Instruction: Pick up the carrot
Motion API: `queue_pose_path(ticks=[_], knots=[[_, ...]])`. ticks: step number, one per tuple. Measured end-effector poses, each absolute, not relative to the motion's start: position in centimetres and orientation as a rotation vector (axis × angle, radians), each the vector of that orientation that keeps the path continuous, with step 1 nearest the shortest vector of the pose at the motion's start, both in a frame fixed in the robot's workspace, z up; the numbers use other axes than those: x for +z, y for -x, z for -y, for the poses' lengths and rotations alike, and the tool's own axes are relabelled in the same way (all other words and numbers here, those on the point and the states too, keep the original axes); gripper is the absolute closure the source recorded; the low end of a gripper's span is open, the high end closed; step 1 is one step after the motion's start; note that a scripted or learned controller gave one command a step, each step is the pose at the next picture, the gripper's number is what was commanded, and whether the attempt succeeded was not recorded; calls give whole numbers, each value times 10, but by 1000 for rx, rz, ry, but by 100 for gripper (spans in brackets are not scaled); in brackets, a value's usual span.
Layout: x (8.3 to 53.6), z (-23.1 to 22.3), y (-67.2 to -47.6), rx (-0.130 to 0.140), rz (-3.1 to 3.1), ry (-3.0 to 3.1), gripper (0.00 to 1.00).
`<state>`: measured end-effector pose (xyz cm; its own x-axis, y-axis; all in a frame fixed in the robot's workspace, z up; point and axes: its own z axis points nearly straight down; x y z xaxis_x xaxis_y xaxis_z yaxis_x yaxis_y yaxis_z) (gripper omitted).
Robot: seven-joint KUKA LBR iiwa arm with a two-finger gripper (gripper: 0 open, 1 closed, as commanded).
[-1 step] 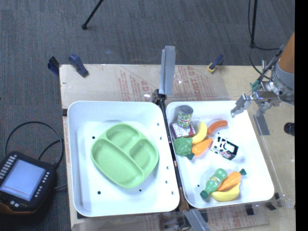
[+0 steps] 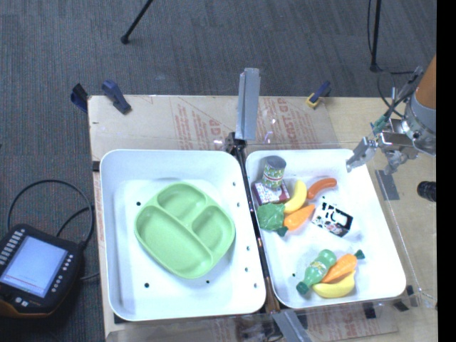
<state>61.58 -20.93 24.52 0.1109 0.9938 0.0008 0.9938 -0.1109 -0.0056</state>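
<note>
**Carrot waits in the right bin**

You can see the end effector (image 2: 376,150) at the right rim of the right bin (image 2: 388,223), up at its far corner. It holds nothing, and you cannot tell if it is spread or pressed together.

The carrot (image 2: 342,266) lies near the front of that bin. It rests on top of a yellow banana (image 2: 335,288), and a green bottle (image 2: 317,269) touches its left side. That packed pile makes a clean grab hard, I think.

A second orange veggie (image 2: 299,217) with green leaves sits in the middle, beside another banana (image 2: 296,197). Do not mix them up. The green plate (image 2: 185,228) sits in the left bin (image 2: 117,191).
</note>
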Motion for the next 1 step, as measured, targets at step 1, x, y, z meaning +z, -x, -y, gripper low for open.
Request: queue_pose_path(ticks=[1], knots=[[245,198,-589,5,2180,2253,0]])
